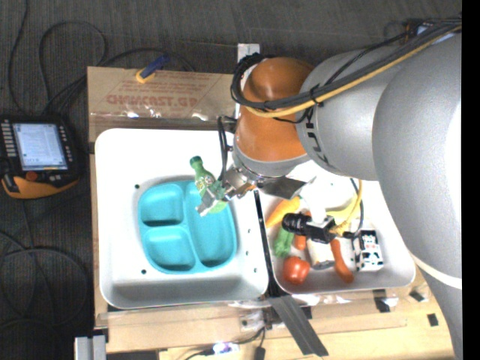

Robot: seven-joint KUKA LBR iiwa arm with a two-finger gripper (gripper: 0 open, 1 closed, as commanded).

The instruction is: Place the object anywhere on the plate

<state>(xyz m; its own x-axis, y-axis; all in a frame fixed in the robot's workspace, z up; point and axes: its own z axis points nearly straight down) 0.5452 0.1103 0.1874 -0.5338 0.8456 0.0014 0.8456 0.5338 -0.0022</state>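
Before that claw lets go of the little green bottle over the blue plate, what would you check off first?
1. Bottle in the claw: the green bottle sits at the claw tips, apparently between them: ok.
2. Bottle over the plate: it hangs above the top right part of the blue plate: ok.
3. Landing spot: the plate's compartments look bare: ok.
4. Height above the plate: one slanted view does not settle it: cannot tell.
5. Bottle's pose: tilted, cap toward the upper left, so it may roll when released: not ok.
6. Other toys: the tomato and the rest lie in the right bin, out of the way: ok.
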